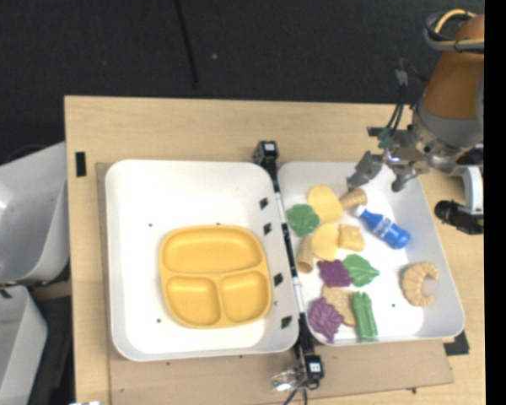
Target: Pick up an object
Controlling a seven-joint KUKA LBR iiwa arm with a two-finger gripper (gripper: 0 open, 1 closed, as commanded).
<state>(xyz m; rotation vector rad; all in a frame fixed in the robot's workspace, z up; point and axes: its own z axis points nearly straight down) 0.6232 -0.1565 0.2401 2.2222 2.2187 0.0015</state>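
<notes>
My gripper (381,174) hangs open over the far edge of the right bin (434,289), its two dark fingers spread with nothing between them. Just below the left finger lies a small tan cone piece (353,198). A blue bottle (384,229) lies a little nearer, under the gripper. Further into the bin sit a pale yellow lump (324,202), a green round piece (303,219), another yellow lump (327,242), a yellow wedge (351,238), a purple leaf (332,272), a green leaf (360,270), a green long piece (364,315), purple grapes (325,317) and a tan croissant (420,283).
The left bin (135,192) holds a yellow divided tray (213,274). A black divider with clips (278,226) runs between the bins. The arm's orange wrist (451,87) stands over the bench's far right corner. A white object (17,218) lies left of the bench.
</notes>
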